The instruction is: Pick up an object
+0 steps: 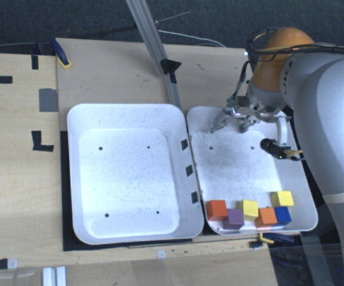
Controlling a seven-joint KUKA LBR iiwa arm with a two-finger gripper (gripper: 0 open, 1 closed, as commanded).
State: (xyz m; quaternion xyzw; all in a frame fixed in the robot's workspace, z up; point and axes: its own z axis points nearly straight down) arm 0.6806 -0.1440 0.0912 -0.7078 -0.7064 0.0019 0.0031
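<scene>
two shallow white bins are seen side by side on a tan worktop [118, 76] in the camera view, which looks down on them at a slant. the grey arm [321, 118], with its orange band [279, 52] above the wrist, is shown reaching in from the right, and the gripper [234, 119] is held over the far end of the right bin [237, 159], close to that bin's far rim. whether the gripper is spread apart or closed together cannot be told from this angle, and nothing is seen held by it. the objects to be picked are gathered along the near edge of the right bin, well apart from the gripper: an orange block [216, 209] at the left, a purple block [235, 218] just beside it, a yellow block [250, 208] next, then a second orange block [266, 217] touching a blue block [282, 215], with another yellow block [282, 198] just behind the blue one. the left bin [127, 171] is marked by small dark dots on its floor. a slanted metal rail [151, 37] is seen crossing the worktop behind the bins, and dark tape pieces [38, 140] are stuck to the surface at the left.
</scene>
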